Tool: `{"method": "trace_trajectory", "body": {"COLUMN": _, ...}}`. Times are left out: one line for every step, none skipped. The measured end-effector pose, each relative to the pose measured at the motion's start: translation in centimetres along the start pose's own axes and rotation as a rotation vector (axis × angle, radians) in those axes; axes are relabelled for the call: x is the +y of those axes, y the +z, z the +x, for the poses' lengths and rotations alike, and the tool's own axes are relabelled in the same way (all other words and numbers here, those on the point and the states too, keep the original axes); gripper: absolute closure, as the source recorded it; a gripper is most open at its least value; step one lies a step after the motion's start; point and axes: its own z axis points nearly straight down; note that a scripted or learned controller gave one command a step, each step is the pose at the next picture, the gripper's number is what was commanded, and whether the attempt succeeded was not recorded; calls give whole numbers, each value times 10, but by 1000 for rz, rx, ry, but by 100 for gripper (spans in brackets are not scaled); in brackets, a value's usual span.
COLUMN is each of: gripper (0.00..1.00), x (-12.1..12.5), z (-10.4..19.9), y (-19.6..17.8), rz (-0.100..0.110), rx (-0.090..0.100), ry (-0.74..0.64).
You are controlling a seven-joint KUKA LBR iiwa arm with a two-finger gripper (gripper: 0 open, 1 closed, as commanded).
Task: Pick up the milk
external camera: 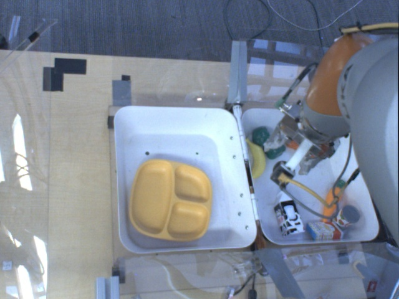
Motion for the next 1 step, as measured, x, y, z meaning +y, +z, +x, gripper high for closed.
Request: {"method": "trace_trajectory", "body": {"gripper": 0, "x": 56, "z": 23, "y": -58, "rz": -3, "rx": 1, "ry": -155}}
